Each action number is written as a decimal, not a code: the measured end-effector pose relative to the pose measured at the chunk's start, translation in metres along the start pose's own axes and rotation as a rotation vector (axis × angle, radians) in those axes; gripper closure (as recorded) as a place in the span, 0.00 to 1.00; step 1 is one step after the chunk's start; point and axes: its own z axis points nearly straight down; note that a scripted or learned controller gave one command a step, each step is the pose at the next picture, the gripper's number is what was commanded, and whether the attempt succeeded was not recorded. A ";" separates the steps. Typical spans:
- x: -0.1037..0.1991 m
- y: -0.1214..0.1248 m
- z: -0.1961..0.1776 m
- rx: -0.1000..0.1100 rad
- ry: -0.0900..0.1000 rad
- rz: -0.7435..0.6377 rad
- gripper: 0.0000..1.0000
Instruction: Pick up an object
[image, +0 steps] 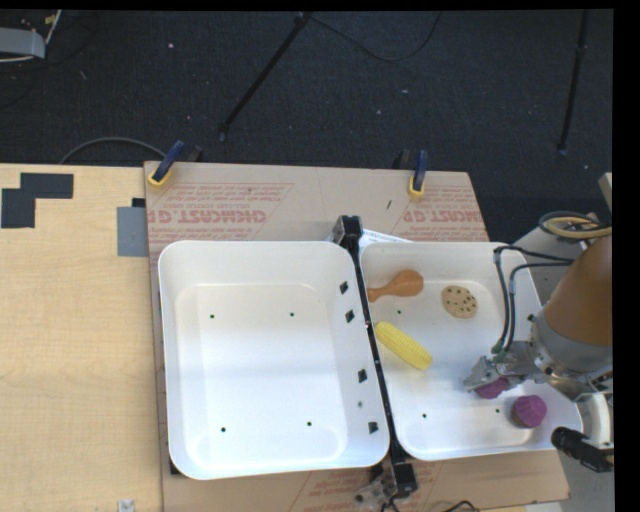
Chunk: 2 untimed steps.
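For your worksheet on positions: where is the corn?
The corn lies in the right bin, near its left wall, just below the drumstick and left of the gripper.

dark carpeted floor (300, 90) lies beyond the light wooden counter (70, 350), crossed by thin black cables. a cardboard sheet (300, 205) is held down by two yellow-and-blue clamps (165, 165).

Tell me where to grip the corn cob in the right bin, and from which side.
Grip the corn cob around its middle, coming straight down from above, with the gripper closing across its short width. It lies flat on the bin floor, long axis slanting from upper left to lower right, with free space on both long sides.
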 end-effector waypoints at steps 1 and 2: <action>0.083 -0.010 -0.169 -0.014 0.000 -0.008 1.00; 0.153 0.023 -0.185 -0.001 0.001 -0.007 1.00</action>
